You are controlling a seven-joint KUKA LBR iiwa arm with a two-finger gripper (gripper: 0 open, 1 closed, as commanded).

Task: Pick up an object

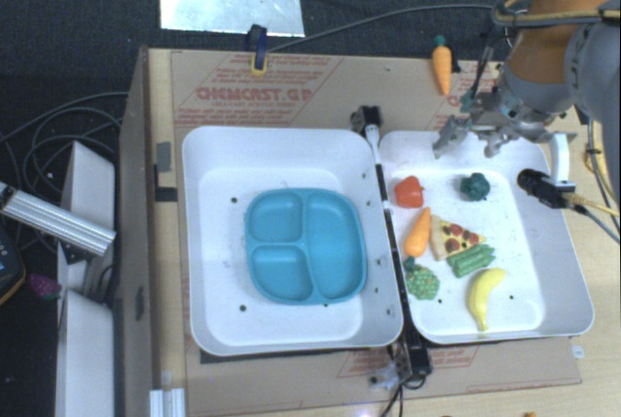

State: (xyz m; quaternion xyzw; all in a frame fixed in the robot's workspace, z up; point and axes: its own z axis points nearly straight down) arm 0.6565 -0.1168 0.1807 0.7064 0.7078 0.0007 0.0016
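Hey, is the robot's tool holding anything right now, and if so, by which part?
Nothing is held. The tool hangs open above the far edge of the right bin, with no object between its fingers.

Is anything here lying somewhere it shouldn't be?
Yes, one carrot lies on the bench behind the right bin, outside both bins. The other toy foods, such as the banana and pizza slice, sit inside that bin. The gripper hovers above its far edge.
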